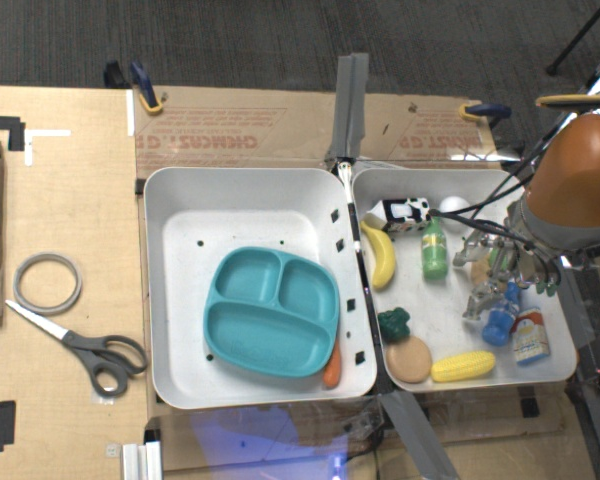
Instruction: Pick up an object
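Pincer [488, 286] hangs low over the right bin [450, 380], near its right side, w/ the grey-and-orange arm [572, 183] coming in from the right above it. Can't tell if the pincer is apart or together — metal parts and cables blur into the clutter there, and nothing visibly sits between the tips.

Nearest candidate, I judge: the blue object [500, 325], just below/toward the near rim from the pincer, touching or almost touching a small white-and-orange carton [531, 342] on its right. No clear long axis on the blue one; looks stubby. So the move is prob. a short shift toward the near rim, then down.

Other things in that bin: green bottle [434, 251] to the pincer's left, long axis running far-to-near; yellow corn [463, 367] near the front rim, lying left-right; banana [380, 254] along the left wall; tan round item [410, 360]; dark green piece [393, 321]; black-and-white cow toy [405, 211] at the far end.

Surface: smooth white bin floor, shallow walls. Room is tight on the right — carton and bin wall crowd the blue object; a nudge could push it into the corner.

Left bin [170, 268] holds a teal divided plate [272, 311] and a carrot [332, 367]. Scissors [90, 348] and tape roll [47, 281] lie on the tabletop [60, 218], well apart.
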### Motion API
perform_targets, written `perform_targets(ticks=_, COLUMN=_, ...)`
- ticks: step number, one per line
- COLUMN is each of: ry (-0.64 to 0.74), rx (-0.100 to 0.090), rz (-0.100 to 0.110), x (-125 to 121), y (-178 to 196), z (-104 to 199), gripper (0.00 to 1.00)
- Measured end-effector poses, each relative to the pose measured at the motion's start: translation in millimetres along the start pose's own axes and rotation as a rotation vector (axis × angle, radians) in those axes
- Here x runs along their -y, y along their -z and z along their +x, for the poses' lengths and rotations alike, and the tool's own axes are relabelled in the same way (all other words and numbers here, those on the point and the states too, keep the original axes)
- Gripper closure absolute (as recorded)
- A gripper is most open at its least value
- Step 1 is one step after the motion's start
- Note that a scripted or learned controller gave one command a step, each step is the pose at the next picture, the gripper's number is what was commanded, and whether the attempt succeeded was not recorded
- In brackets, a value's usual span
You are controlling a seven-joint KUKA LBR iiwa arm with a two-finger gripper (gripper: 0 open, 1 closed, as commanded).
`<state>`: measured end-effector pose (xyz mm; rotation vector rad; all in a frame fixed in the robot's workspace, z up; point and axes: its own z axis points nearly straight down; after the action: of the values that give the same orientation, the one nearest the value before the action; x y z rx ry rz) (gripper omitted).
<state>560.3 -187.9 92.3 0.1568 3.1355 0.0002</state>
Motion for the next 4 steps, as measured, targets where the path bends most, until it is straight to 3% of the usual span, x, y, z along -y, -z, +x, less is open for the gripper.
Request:
perform_targets(ticks=1, ry=-0.043, rx=0.002, rz=0.001, x=6.2, y=1.0, z=39.4, gripper=0.0)
perform_targets(ticks=2, ry=-0.06, rx=-0.061, rz=0.012, x=-64.5, y=-5.1, z=-49.2, gripper=0.0)
perform_targets(ticks=3, ry=-0.007, rx=0.0, rz=0.001, x=-9.1, y=0.1, z=13.4, gripper=0.0)
perform_targets(ticks=4, ry=0.021, rx=-0.003, rz=-0.002, x=37.3, y=-0.6, z=47.7, gripper=0.0)
